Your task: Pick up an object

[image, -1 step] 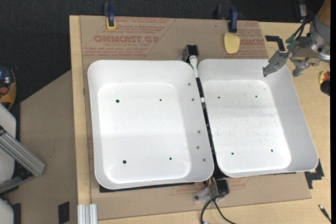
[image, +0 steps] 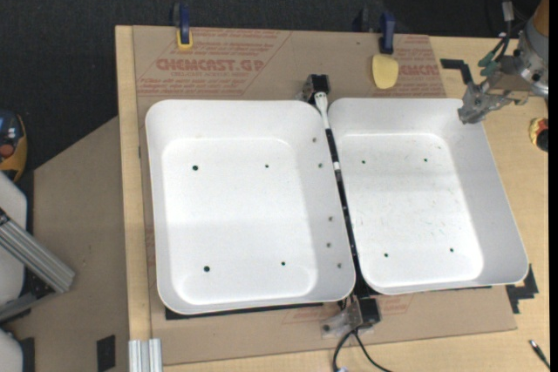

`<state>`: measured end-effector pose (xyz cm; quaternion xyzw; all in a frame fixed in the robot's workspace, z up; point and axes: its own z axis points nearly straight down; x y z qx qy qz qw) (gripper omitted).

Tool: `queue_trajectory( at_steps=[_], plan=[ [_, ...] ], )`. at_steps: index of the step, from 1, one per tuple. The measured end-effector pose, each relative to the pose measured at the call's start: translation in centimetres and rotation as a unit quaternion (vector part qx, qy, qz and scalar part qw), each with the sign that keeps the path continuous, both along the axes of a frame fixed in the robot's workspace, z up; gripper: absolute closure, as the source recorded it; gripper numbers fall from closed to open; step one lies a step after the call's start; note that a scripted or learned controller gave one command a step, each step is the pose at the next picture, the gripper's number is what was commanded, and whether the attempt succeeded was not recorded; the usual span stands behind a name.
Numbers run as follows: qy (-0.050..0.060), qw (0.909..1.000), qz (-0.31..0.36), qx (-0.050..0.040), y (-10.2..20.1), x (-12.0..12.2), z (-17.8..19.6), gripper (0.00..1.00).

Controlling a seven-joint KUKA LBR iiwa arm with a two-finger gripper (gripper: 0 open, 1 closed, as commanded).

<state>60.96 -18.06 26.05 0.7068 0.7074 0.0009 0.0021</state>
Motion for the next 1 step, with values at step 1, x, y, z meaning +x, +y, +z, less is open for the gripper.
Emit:
queue_trajectory(
  at_steps=[1],
  plan=[
    [0.005,1.0,0.005,0.004,10.63,-0.27,-4.48,1.0]
  ],
)
